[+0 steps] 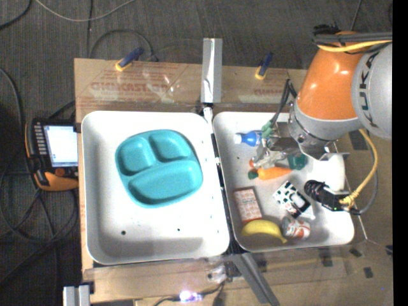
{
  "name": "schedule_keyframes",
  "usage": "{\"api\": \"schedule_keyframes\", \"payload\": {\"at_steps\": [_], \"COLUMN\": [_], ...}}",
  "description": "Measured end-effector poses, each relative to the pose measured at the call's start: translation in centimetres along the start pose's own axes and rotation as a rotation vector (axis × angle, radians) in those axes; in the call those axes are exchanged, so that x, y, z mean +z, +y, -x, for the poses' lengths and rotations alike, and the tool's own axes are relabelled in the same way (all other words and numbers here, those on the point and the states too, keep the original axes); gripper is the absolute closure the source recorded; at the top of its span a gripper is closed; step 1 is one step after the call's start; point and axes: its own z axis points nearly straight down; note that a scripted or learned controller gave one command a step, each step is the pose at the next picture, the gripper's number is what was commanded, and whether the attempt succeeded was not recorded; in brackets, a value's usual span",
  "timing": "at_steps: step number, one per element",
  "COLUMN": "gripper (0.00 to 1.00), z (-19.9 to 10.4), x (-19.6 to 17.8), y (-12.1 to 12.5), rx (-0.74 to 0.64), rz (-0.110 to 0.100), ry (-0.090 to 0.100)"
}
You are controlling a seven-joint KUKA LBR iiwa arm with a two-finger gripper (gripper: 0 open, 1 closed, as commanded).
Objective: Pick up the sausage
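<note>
Camera view, looking down at a slant: two white bins sit side by side on the bench, split by a metal divider [211,75].

Left bin [102,234] holds one thing, a teal sectioned plate [159,166] with three compartments, lying near its middle.

Right bin [338,238] is crowded. The arm [338,88], grey with its orange band, comes in from three o'clock and hangs over the bin's upper half, covering much of it. The gripper [275,150] is down among the clutter; whether its fingers are spread or closed I cannot tell, nor whether anything is between them.

Just under it, toward six o'clock, lies an orange, sausage-like piece [273,170], but I cannot be sure it is the sausage. At ten o'clock from the gripper is one white bottle with a blue cap [247,138]. Toward the bin's six o'clock edge lie one small brown packet [246,204], one banana [261,229], one red-and-white can [297,229] on its side touching the banana's end, and one black-and-white patterned box [291,196]. One white object [331,171] sits at four o'clock, partly under the arm.

Outside the bins, one handheld pendant [54,152] rests at nine o'clock.
</note>
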Motion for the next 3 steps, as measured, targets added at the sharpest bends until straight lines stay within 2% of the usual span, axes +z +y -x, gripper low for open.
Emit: {"api": "schedule_keyframes", "payload": {"at_steps": [1, 2, 3], "gripper": [1.0, 1.0, 1.0], "z": [2.6, 5.8, 7.4], "x": [7.2, -4.7, 8.2], "y": [-3.5, 1.2, -3.3], "rx": [-0.532, -0.662, -0.92], "rz": [0.002, 0.005, 0.003], "ry": [0.002, 0.0, 0.002]}}
